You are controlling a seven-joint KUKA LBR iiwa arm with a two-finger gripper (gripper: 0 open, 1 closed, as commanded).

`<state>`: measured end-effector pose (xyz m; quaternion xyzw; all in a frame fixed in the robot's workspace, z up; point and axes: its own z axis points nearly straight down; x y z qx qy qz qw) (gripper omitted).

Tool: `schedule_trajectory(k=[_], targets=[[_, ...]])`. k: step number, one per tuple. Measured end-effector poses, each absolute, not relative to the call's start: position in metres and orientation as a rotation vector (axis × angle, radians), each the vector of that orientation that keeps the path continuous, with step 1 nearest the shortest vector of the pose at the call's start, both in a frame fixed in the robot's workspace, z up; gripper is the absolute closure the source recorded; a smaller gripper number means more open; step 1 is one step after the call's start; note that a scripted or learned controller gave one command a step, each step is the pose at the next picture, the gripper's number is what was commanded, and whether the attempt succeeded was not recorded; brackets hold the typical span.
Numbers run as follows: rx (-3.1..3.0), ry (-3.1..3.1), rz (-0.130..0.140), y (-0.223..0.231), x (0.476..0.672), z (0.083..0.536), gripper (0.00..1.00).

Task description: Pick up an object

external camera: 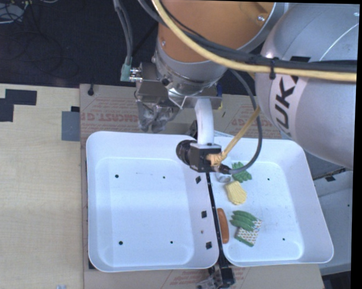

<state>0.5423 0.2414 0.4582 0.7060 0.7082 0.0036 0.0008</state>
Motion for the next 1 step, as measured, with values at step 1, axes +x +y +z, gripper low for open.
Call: schedule_trajectory(k=[1], targets=[[2.219,2.220,0.009,0.2336,0.5546,0.5434,1.00]])
